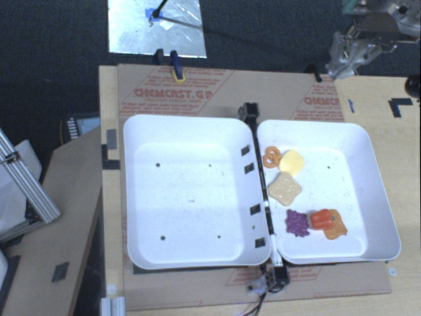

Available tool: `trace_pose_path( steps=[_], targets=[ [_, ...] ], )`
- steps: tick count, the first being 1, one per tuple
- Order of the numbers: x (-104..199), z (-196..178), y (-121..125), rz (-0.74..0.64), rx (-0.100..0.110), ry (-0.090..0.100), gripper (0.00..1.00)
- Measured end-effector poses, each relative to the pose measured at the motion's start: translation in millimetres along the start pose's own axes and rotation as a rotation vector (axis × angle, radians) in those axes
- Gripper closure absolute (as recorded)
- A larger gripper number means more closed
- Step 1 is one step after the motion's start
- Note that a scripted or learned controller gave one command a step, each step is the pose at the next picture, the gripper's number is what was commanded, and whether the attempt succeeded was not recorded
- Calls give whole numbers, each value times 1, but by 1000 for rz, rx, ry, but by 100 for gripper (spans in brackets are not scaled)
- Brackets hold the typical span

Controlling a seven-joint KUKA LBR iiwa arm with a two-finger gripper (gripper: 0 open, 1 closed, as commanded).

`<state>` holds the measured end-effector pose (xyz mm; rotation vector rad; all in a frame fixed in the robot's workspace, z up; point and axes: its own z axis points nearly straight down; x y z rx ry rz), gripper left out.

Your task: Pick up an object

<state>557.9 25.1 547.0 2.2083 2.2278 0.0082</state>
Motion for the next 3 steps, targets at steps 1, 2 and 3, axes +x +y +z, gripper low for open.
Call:
trace_pose_path(
  steps=[1,2,3],
  targets=[
    [-35,12,-74,9,7,0,100],
    [39,134,-25,-1,12,0,100],
    [68,23,-73,0,-6,4,100]
  ],
)
